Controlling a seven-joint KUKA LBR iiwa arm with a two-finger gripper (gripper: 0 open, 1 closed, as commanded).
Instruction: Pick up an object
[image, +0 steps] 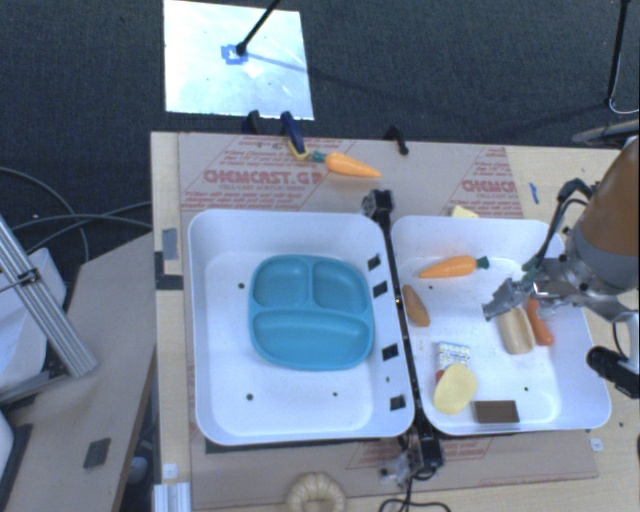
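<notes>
**A:** Start at the left. What sits in the left bin (215, 400)?

**B:** A light blue plate (310, 310) with three compartments, smooth plastic with rounded corners, lying flat near the middle of that bin. Above both bins, at the top centre of the frame, an orange toy carrot (345, 165) lies on the brown board of the bench (250, 175).

**A:** And the right bin (590, 405)?

**B:** Going rightward: a small brown sausage-shaped piece (416, 306) near the divider, a second orange carrot (450, 267) with a green stub above it, a small printed packet (452, 353) touching a pale yellow rounded piece (453, 390), then a dark brown flat rectangle (495, 411) near the lower edge. Further right, a tan bread-like roll (516, 333) lies just beside a thin orange-red stick (541, 325).

**A:** The tool?

**B:** The tool (508, 298) is at the right of the frame, low over the right bin, directly above the upper end of the roll. I cannot tell how it is set, nor whether it touches the roll.

**A:** The arm's pose?

**B:** The arm (610, 225) reaches in from the right edge, its orange band above the grey wrist, angled down and leftward.
</notes>
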